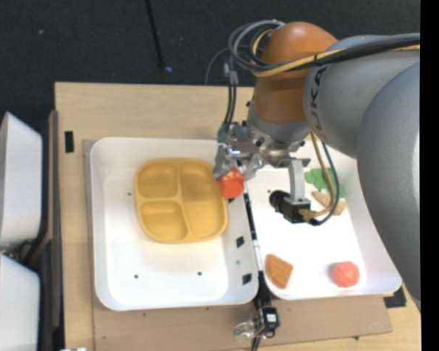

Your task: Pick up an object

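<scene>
My claw hangs over the seam between the two bins, fingers closed on an orange ball held just above the left bin's right rim. A yellow tray lies in that bin. In the right bin lie a wedge, a pink ball and a green piece.
</scene>
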Robot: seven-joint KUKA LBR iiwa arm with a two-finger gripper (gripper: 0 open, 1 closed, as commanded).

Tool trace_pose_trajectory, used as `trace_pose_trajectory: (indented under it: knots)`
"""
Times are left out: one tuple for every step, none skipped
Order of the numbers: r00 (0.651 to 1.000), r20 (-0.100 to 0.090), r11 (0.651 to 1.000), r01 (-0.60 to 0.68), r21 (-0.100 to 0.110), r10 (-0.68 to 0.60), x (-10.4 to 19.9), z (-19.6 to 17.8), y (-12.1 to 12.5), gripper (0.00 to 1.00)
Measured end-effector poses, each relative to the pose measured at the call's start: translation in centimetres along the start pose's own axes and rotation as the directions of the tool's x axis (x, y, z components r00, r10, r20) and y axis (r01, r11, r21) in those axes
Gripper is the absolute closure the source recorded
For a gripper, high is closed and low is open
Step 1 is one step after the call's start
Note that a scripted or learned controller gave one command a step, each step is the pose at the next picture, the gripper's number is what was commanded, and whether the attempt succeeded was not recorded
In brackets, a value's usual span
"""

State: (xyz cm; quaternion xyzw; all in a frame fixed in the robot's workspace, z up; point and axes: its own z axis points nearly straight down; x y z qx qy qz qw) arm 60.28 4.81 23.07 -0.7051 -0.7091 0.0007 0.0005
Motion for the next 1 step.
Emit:
trace_pose_trajectory:
  knots:
    - [1.000, -0.002, 1.000, 0.002, -0.001, -0.002, 3.87, -0.99, -1.80, 1.00]
